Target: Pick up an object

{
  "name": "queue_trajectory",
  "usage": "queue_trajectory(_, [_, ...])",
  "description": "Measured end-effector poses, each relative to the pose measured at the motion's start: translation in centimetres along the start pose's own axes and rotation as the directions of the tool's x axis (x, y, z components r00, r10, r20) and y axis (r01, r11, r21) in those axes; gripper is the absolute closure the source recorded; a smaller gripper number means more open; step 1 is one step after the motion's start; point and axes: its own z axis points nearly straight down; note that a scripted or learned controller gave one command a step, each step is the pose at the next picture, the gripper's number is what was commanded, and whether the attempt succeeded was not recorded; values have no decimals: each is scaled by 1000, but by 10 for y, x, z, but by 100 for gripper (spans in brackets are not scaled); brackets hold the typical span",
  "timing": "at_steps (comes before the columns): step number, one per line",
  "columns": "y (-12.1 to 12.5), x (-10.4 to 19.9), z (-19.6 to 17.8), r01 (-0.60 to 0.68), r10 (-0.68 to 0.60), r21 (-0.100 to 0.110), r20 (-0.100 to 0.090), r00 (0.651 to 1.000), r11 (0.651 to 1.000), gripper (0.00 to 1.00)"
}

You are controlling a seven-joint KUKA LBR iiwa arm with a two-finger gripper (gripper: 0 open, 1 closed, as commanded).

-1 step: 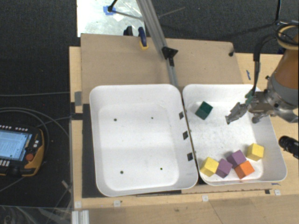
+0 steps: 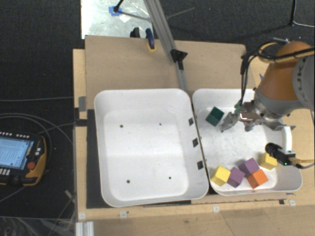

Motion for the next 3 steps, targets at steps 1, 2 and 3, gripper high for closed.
queue_trajectory(1, [61,19,67,5,-5,-4,-1,1000,1000,0])
queue_trajectory(2, [97,15,72,3,-3,-9,1,1000,1000,0])
queue_trajectory(3, [67,25,73,-2,2,-2,0,1000,1000,0])
